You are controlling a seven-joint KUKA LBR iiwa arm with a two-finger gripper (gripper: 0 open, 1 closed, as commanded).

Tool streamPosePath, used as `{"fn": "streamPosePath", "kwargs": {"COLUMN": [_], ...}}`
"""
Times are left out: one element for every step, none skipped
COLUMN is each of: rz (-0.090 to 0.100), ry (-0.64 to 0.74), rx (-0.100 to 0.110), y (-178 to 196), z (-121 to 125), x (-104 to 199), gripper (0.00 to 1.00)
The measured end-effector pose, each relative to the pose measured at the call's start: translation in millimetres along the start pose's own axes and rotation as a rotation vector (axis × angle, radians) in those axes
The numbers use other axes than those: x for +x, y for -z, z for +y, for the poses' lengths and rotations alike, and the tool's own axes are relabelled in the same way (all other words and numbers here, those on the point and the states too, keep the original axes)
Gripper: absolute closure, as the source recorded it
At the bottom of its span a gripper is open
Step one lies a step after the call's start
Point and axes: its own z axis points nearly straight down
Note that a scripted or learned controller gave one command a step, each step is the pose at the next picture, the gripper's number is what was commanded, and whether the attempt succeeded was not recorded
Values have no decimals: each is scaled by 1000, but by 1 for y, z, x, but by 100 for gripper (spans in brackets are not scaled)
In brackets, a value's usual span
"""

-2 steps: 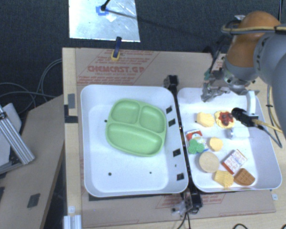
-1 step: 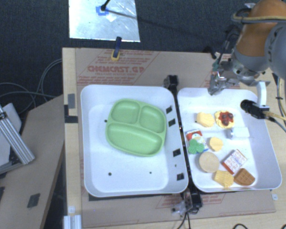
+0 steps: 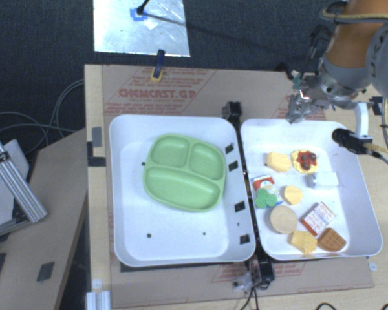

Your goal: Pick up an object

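My gripper (image 3: 297, 113) hangs over the far rim of the right bin (image 3: 362, 192), with nothing visibly held. Several toy foods lie in that bin, all nearer the camera than the gripper. A yellow piece (image 3: 278, 162) and a red-topped pizza slice (image 3: 304, 161) are closest to it. Further forward are a green broccoli piece (image 3: 265, 197), a small yellow round (image 3: 292, 195), a tan disc (image 3: 284, 219), a red and white packet (image 3: 319, 217), a yellow cracker (image 3: 303, 241) and a brown waffle (image 3: 332, 239).
The left bin (image 3: 126, 192) holds a green divided plate (image 3: 184, 172). A black divider with clips (image 3: 240, 173) runs between the bins. A shiny metal sheet (image 3: 142, 18) lies beyond the bench, and cables trail at the right.
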Motion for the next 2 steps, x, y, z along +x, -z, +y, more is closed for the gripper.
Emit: {"fn": "streamPosePath", "kwargs": {"rz": [2, 2], "ry": [4, 4], "rx": [6, 5], "y": [0, 5], "z": [-30, -42], "x": [55, 102], "gripper": [100, 100]}}
